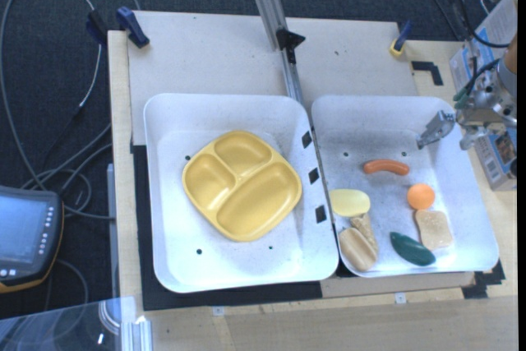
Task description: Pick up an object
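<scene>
Glossy yellow plastic tray (242, 195), speckled matt white bins (164, 127).

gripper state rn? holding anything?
Gripper: over the right bin's far right corner, nothing seen held; open or closed cannot be told.

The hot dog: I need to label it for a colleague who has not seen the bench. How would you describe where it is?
Look in the right bin, the one without the yellow tray. The hot dog lies flat, farther back than the other food, above the orange ball. It is the only long, thin, reddish-orange piece.
</scene>
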